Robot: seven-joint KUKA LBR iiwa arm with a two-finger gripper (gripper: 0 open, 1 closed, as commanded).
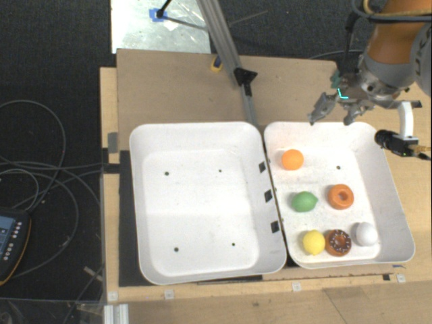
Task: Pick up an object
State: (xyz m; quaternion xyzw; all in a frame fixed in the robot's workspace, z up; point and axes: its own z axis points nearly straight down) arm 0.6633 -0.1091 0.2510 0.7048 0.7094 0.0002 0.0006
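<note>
Down at six o'clock in the right bin (391,181) sit the yellow ball (313,242), chocolate donut (337,242) and white ball (366,234), touching, so the gripper (333,114), wide open with nothing in it at twelve o'clock, might bump one and grab none.

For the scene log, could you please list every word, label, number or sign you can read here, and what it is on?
No text can be read in this view.
The handheld unit at the left edge has a small screen and buttons, too small and blurred to read.
The blue tape on the floor patch bears no marking I can make out.
The toys and both white bins carry no labels.
</note>
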